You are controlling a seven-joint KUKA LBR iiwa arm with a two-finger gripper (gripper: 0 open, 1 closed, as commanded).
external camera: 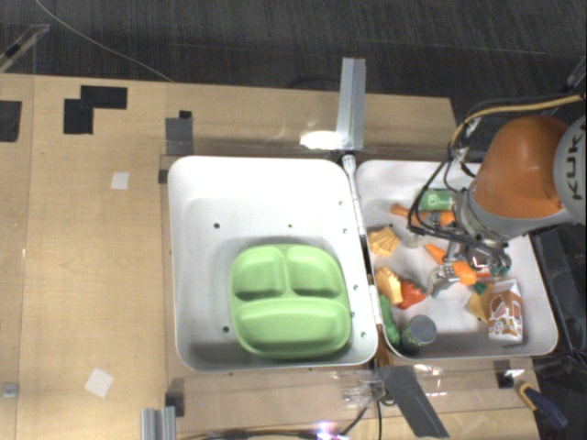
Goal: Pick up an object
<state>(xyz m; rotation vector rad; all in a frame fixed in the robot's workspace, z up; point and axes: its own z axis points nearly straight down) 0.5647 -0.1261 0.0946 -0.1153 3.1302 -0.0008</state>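
A grey KUKA arm [532,168] with an orange band reaches in from the right edge of the frame and hangs over the right-hand white bin [541,337], its gripper [449,269] low among a scatter of small objects near that bin's centre. The claw is too small and too crowded by clutter to tell whether it is apart, together or clamped on anything. Around it lie orange pieces [472,271], a red and yellow item [404,290] to its left, a tan waffle-like piece [385,240] near the bin's left wall, a grey round can [421,329] at the lower left, and a brown and white packet [503,312] at the lower right. In the left-hand white bin [197,209], a green three-compartment tray [289,298] sits toward the lower middle of the frame.
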